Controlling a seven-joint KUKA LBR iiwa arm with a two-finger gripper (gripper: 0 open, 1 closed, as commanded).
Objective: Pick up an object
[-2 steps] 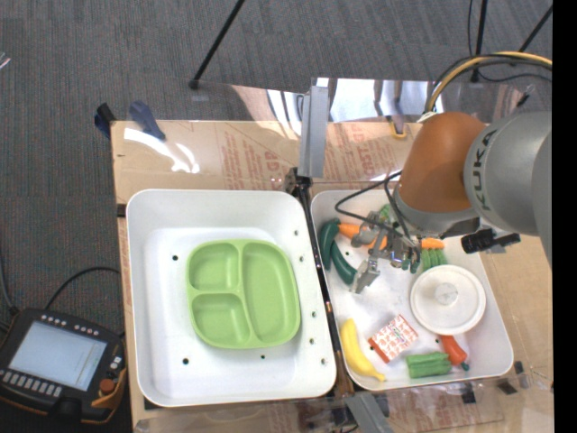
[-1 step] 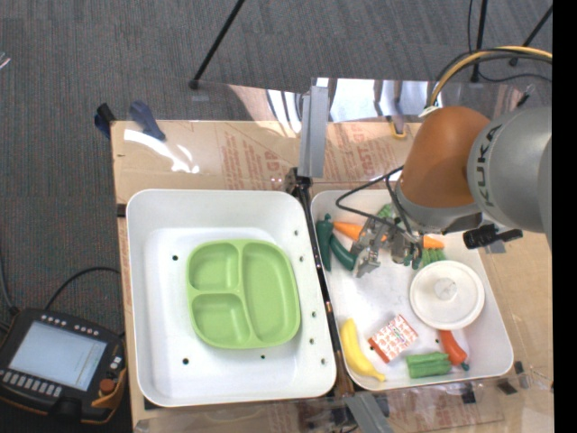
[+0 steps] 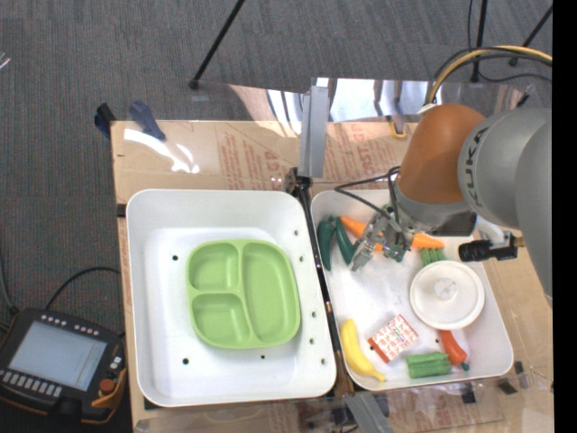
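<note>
My gripper hangs low over the far left part of the right bin, open, with nothing visible between its fingers. Just left of it lie dark green vegetable pieces and an orange carrot piece. Another orange piece and a small green piece lie to its right. Nearer the front are a white round lid, a yellow banana, a red-and-white packet, a green block and a red-orange piece.
The left bin holds a light green divided plate. A metal post stands behind the gap between the bins. The arm's orange band and grey body cover the right bin's far right corner. A teach pendant lies at the lower left.
</note>
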